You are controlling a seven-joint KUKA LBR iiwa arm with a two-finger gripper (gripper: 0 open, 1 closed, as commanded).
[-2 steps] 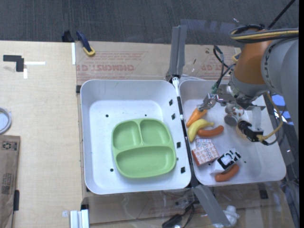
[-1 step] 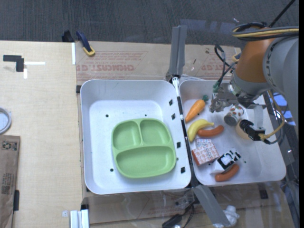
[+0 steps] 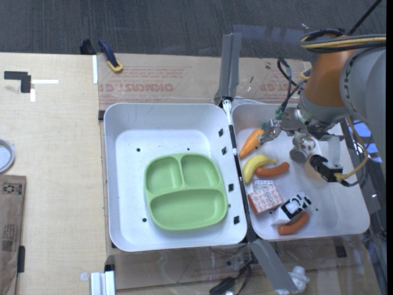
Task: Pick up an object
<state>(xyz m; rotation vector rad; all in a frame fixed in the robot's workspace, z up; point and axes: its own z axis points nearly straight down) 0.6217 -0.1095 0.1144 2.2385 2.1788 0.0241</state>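
Observation:
In the right bin (image 3: 344,226) lie an orange carrot (image 3: 250,144), a yellow banana (image 3: 256,165), a reddish sausage (image 3: 272,170), a red and white printed box (image 3: 265,196), a black and white item (image 3: 295,206) and a second sausage (image 3: 293,225). My gripper (image 3: 270,131) hangs low at the bin's back left, its tip right beside the carrot's upper end. The grey arm with its orange band (image 3: 325,78) reaches in from the upper right and hides the bin's back corner. A small grey and white piece (image 3: 301,146) sits just below the wrist.
The left bin (image 3: 123,165) holds a green divided plate (image 3: 184,190). A cable with a yellowish connector (image 3: 325,169) trails over the right bin's right side. A metal post (image 3: 228,66) stands behind the wall between the bins. Tape roll and brown packet lie far left on the bench.

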